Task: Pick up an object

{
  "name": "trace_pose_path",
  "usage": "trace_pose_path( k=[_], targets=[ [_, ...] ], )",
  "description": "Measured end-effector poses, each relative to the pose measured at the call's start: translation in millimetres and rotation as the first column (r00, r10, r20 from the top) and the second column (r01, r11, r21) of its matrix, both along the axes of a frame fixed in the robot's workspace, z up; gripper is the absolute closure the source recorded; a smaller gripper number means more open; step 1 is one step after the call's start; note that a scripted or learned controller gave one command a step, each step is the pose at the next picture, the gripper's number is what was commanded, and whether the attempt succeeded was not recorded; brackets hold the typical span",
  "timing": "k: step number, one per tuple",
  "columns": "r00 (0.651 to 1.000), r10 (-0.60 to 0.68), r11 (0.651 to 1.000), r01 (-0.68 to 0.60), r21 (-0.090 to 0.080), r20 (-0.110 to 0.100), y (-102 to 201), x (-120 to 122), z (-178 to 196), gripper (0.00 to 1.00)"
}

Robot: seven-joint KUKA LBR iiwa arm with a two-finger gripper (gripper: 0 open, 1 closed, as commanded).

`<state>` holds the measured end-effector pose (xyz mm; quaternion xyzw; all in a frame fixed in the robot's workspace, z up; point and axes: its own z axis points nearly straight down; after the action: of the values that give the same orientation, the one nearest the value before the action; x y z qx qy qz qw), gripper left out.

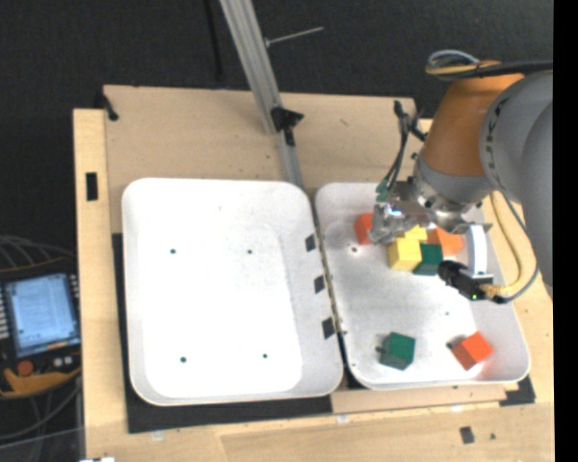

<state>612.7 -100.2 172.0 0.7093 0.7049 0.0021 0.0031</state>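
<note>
Two white bins (222, 373) sit on the bench; the right one holds two green blocks (397, 349), one yellow block (406, 249) and at least two orange blocks (471, 349).

I see a light wooden bench (212, 133) set on a dark floor (96, 27). Two shallow white bins rest directly on it, side by side and touching along their inner edges: the left bin (222, 287) and the right bin (424, 316). A grey metal post (255, 51) rises at a slant from the bench behind the bins.
</note>
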Motion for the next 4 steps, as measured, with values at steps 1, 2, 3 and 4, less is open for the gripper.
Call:
trace_pose_path(
  k=[1,2,3,4],
  targets=[
    [1.000,0.008,1.000,-0.008,-0.001,0.001,-4.9,6.8,63.3,1.00],
    [1.000,0.011,1.000,-0.011,0.001,-0.004,-5.5,7.7,73.3,1.00],
    [1.000,0.013,1.000,-0.013,0.002,-0.004,51.9,15.5,80.9,1.00],
    [1.000,0.014,1.000,-0.014,0.002,-0.004,114.4,19.6,79.7,1.00]
  ],
)
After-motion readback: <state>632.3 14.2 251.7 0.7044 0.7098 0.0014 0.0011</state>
